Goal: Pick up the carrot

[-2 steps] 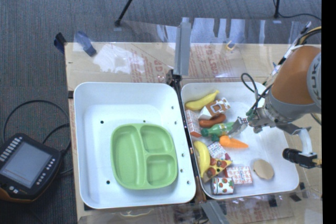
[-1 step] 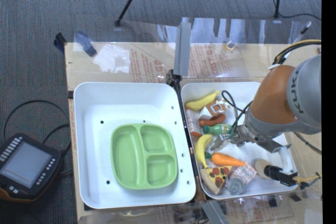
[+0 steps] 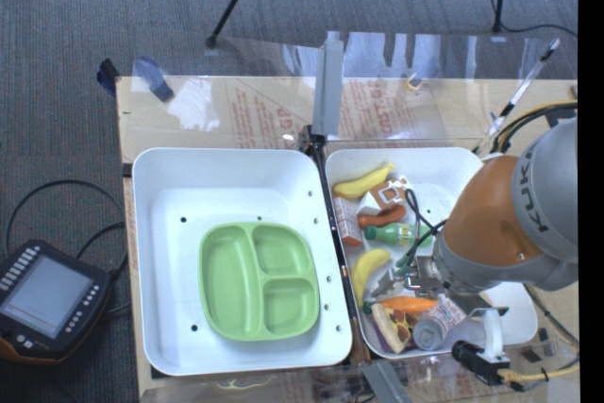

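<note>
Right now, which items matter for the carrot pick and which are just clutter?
Belongs to the job:
- carrot, in the right bin, near its front edge
- tool, low over the bin just above the carrot

Just lying about:
- two bananas
- pizza slice
- can
- green divided plate in the left bin
- pendant on the floor

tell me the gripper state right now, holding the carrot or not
gripper: above the carrot in the right bin; open or shut cannot be told.
</note>
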Action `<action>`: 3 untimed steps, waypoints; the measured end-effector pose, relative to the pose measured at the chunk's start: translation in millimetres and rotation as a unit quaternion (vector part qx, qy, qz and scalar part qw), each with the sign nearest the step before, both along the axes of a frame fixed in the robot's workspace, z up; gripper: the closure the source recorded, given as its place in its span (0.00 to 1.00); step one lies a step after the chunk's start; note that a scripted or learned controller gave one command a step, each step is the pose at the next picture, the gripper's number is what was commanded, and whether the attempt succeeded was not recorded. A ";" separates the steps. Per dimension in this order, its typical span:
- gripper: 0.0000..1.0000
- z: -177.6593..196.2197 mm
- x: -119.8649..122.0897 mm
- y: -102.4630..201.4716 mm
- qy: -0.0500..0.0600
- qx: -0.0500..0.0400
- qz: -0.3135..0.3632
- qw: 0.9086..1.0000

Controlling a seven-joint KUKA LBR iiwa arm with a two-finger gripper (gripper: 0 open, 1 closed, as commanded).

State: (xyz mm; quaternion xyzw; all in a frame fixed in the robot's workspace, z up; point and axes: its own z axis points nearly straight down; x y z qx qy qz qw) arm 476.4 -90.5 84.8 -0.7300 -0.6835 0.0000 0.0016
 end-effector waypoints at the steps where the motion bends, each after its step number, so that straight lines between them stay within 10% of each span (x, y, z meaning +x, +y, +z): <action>1: 0.00 -1.2 4.4 4.2 0.002 0.000 0.090 0.996; 2: 0.00 -1.2 4.4 3.6 0.002 0.000 0.090 0.996; 3: 1.00 4.7 4.7 2.9 0.004 0.001 0.088 0.996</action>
